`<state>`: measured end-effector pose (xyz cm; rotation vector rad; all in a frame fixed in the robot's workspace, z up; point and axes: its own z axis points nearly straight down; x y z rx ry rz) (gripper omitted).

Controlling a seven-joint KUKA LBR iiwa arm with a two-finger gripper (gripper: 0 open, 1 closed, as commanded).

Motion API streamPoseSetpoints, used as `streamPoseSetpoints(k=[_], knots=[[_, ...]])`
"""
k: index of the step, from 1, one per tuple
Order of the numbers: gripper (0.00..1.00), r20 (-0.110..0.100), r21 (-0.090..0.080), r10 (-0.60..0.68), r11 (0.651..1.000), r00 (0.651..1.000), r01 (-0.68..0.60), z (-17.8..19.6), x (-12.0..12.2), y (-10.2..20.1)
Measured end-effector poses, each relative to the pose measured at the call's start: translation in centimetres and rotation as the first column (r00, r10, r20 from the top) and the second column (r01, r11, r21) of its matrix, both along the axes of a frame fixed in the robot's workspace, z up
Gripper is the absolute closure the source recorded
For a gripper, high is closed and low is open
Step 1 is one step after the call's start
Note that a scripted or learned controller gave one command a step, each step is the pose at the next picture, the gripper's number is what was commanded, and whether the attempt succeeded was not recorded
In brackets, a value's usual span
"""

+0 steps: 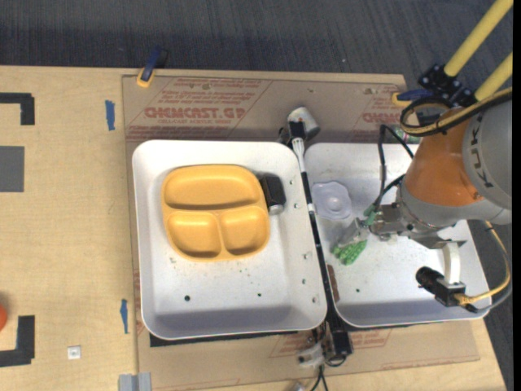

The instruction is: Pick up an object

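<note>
Green plastic, small and leafy in shape, is what you see as the green toy piece lying on the floor of the right white bin, toward its left side. Just beyond it, farther from you, sits a clear plastic cup. Your tool is low over the right white bin, just right of the green toy piece and near the clear plastic cup; you cannot tell how far it is open or whether it has hold of anything. The grey and orange arm reaches in from the right. In the left white bin lies a yellow three-compartment tray, with a small black block touching its right edge.
</note>
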<state>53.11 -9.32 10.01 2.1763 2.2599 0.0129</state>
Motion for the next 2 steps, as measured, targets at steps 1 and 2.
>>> streamPoseSetpoints(k=[1, 2], knots=[[0.0, 0.0, -0.002, -0.065, 0.998, 0.998, 0.065, -1.2, -4.9, -1.6], [1.0, 0.005, 0.002, -0.064, 0.998, 0.998, 0.064, -0.1, -4.6, -1.4]])
